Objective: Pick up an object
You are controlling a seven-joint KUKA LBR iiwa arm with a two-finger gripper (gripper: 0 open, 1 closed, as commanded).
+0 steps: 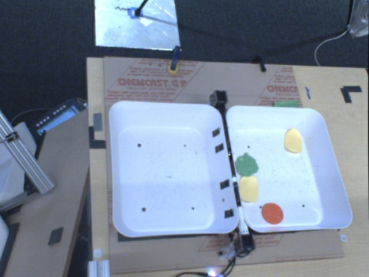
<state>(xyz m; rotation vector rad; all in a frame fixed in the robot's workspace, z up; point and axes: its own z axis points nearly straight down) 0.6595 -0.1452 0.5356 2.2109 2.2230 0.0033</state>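
White plastic, two shallow bins on the desk, and all four pieces sit in the right-hand white bin (pixel 331 172): a yellow oval piece (pixel 293 141) lying with its long axis running up-and-down the frame, a green leafy piece (pixel 246 164), a second yellow rounded piece (pixel 248 189) just below it, and a round orange-red disc (pixel 272 213). Nothing lifted yet, so the whole pick remains. Fingers: cannot tell.

Arm's appearance: not discernible.
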